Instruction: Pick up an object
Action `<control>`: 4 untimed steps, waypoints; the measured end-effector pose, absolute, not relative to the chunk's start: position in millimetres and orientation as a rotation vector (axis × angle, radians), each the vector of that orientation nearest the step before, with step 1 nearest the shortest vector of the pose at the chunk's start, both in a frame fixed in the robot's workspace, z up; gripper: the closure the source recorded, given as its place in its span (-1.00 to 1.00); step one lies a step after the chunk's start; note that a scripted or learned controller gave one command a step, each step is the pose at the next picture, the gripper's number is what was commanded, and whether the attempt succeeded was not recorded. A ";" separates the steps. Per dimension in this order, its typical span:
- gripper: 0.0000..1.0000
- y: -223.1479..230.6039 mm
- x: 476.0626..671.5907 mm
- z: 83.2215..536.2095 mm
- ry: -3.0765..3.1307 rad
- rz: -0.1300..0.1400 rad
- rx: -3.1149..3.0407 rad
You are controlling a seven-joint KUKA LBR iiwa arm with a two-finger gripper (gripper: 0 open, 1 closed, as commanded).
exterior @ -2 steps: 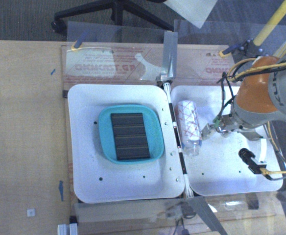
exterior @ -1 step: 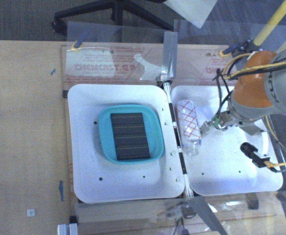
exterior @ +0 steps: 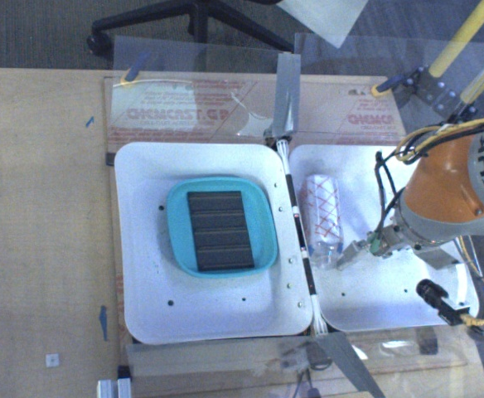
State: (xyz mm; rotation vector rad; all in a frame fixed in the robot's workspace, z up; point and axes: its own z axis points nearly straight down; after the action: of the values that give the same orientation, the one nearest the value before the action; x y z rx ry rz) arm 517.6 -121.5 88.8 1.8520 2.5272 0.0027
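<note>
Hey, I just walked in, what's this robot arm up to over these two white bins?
The arm's end effector is down in the right bin, right beside a clear plastic bottle with a red crisscross pattern lying along the bin's left wall. The view does not show the bottle between its fingers, so nothing is picked up yet. In the left bin sits a teal tray holding a dark ridged block, untouched.

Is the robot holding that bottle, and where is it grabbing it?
Nothing is held. The gripper is down in the right bin, its tip beside the bottle's lower end, but the bottle lies on the bin floor, not between the jaws.
</note>
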 end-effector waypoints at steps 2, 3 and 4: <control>-1.00 -15.5 581.0 184.7 2.407 0.000 2.017; -1.00 -108.0 596.3 141.4 2.353 0.018 2.054; -1.00 -106.9 609.6 133.4 2.329 0.043 2.048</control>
State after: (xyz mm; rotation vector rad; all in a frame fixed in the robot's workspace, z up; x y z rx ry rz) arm 609.6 -106.9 133.4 2.0476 2.3290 0.0428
